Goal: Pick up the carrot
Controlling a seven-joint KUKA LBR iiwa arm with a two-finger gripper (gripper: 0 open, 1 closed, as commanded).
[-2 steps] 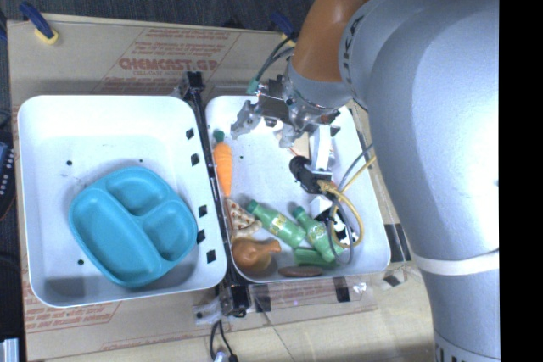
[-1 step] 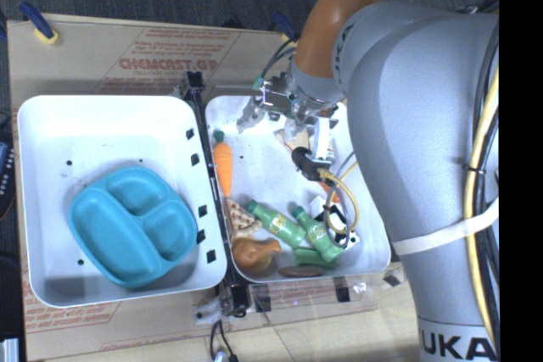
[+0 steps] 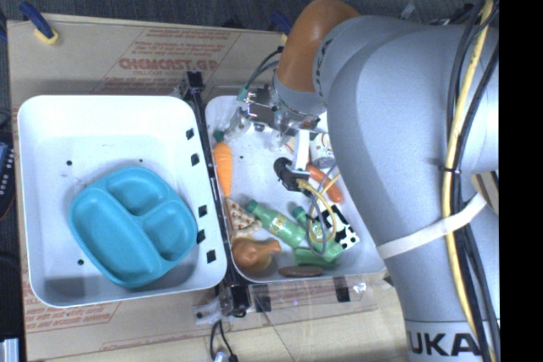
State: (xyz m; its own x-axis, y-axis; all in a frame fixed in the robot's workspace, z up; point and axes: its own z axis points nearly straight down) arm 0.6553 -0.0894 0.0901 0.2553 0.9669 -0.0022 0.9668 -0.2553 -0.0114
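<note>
approach step: the gripper [image 3: 270,116] is poised near the carrot [image 3: 223,168], jaw state cannot be told; descent onto it is required next

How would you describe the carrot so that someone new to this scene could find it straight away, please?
Of the two white bins, take the right-hand bin, the one the grey arm reaches over. Follow its left wall, beside the divider between the bins. There the carrot lies lengthwise: a smooth, plain orange taper, unlike the green bottle and the brown items lower in that bin.
</note>
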